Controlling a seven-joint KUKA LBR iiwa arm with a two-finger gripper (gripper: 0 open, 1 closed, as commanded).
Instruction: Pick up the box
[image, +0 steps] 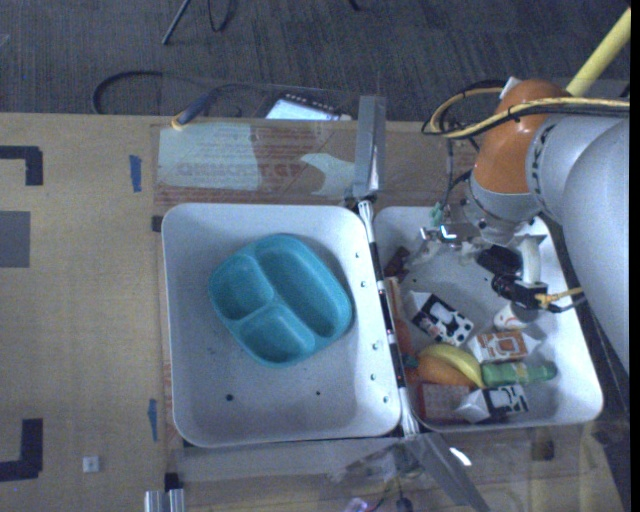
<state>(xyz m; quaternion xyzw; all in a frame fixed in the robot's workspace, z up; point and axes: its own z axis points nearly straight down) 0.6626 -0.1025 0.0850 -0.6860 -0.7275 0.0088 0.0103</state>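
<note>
Several small items lie in the right bin (575, 395). A black-and-white box (443, 320) lies near its middle. An orange-and-white carton (503, 345) sits to that box's right, and another black-and-white pack (505, 401) lies near the front wall. My gripper (478, 250) hangs over the back part of the right bin, under the orange band (508, 150). It is up and to the right of the black-and-white box and apart from it. I see nothing held under the gripper.
A yellow banana (450, 363) and a green bottle (520, 373) lie in front of the boxes. A red item (400, 335) lies along the divider. The left bin (200, 400) holds a teal divided plate (281, 297). Cables (470, 110) loop behind the wrist.
</note>
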